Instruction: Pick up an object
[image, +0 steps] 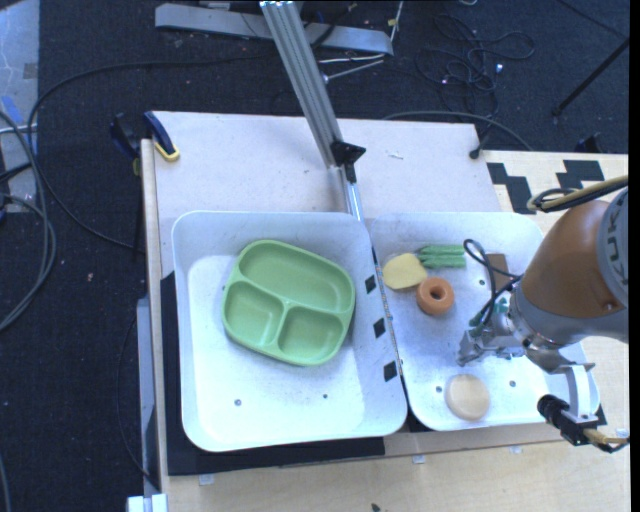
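A: Dark flooring strewn with cables is noted around a pale bench bearing two white bins. Camera view, logged relative to the orange ring in the right bin.

B: Objects recorded?

A: A yellow piece is seen just up-left of the ring, nearly touching it. A green ridged piece lies above the ring, beside the yellow one. A cream disc is placed well below the ring, near the bin's front edge. A green divided plate is held in the left bin, far left of the ring.

B: Gripper?

A: The gripper is positioned down-right of the ring, between ring and disc, low over the bin floor. Finger spread cannot be told; nothing is seen gripped.

B: Progress?

A: Judged early: every object is resting in a bin, none lifted. Closure on one object and the lift are left.
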